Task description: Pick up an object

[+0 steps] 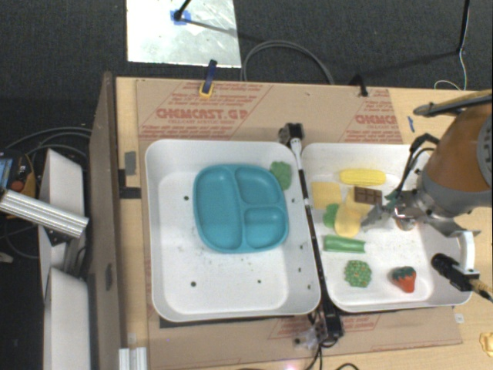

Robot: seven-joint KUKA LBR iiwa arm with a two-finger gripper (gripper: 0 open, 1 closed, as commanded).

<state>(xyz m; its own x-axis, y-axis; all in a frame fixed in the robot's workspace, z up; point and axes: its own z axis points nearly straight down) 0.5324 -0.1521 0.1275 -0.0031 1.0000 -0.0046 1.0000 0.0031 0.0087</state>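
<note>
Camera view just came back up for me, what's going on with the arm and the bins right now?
The arm is reaching over the right bin, with its gripper low beside the brown block and yellow pieces. Nothing can be seen held between its fingers. Also in that bin lie a corn cob, a green pod, a broccoli floret and a strawberry. The left bin holds a blue divided plate.

A cardboard sheet [231, 114] with red print covers the bench under 2 white bins [173, 284]. Behind it on the dark floor lies a shiny metal plate [185, 25]. A grey cable [285, 48] loops near the cardboard's far edge
</note>
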